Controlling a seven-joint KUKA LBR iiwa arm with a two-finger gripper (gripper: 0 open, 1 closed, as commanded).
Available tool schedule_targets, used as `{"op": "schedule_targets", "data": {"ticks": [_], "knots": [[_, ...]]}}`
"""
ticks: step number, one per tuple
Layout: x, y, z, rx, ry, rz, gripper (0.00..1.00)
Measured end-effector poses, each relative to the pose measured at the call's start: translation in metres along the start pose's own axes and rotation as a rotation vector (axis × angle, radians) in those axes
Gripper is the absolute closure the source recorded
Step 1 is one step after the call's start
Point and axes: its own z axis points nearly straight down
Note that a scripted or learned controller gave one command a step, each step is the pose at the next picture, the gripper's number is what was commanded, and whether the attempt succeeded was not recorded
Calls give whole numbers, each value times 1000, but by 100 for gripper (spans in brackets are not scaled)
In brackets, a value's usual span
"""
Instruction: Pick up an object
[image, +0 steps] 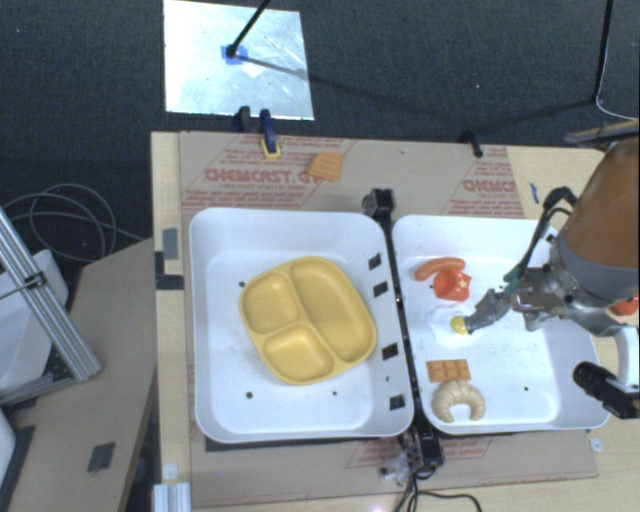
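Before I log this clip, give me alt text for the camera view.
The gripper is low in the right bin, right by a small yellow piece, with a red pepper, hot dog, cracker and croissant nearby. The left bin holds a yellow divided plate.

Well off to the far side of my gripper (478, 320), across the divider, a yellow three-compartment tray (307, 318) lies in the other white bin (220, 400), while beyond it a tan square piece (325, 166) rests on the cardboard sheet (420, 170) near a blue-and-yellow clamp (268, 132).
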Motion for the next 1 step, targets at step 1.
{"op": "schedule_targets", "data": {"ticks": [1], "knots": [[61,1,73,-7,1,-6,0]]}}
